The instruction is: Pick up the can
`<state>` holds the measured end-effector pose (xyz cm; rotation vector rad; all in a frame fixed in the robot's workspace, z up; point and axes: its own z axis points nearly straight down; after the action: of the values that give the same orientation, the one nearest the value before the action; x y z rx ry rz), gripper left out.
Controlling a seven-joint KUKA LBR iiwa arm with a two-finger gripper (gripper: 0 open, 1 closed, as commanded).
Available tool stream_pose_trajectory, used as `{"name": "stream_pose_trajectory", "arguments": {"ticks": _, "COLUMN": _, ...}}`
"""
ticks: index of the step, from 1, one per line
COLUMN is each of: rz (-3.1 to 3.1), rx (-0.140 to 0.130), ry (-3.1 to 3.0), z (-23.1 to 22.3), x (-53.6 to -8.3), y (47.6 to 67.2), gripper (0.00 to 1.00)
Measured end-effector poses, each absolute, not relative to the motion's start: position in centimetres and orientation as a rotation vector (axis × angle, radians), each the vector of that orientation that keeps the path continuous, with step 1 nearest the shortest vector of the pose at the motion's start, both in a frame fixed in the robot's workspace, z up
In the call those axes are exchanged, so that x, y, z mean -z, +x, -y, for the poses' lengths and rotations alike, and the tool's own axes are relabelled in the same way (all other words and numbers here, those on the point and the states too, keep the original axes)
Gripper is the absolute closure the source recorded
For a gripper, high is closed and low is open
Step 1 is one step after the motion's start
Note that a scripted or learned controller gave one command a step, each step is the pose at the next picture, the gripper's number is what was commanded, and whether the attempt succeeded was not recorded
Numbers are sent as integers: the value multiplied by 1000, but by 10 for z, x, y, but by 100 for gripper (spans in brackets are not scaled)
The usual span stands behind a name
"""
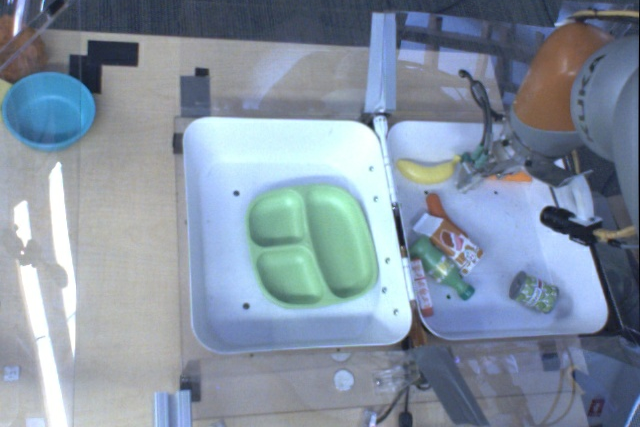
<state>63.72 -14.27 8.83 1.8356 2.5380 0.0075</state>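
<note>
A small green can (534, 292) lies on its side near the front right corner of the right bin (500, 315). My gripper (476, 169) hangs over the back of that bin, next to the right end of a yellow banana (426, 170). It is well behind the can and holds nothing that I can make out. The grey arm with its orange band (555, 75) reaches in from the right.
In the right bin lie a green bottle (440, 267), an orange and white carton (455, 242) and an orange carrot-like piece (515, 178). The left bin (220, 215) holds a green divided tray (310, 243). A blue bowl (48, 110) stands at far left.
</note>
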Motion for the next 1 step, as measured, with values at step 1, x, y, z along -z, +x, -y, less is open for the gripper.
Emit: {"name": "stream_pose_trajectory", "arguments": {"ticks": 1, "rz": -2773, "rx": -10, "ry": 1453, "z": 107, "x": -89, "y": 620, "gripper": 100}}
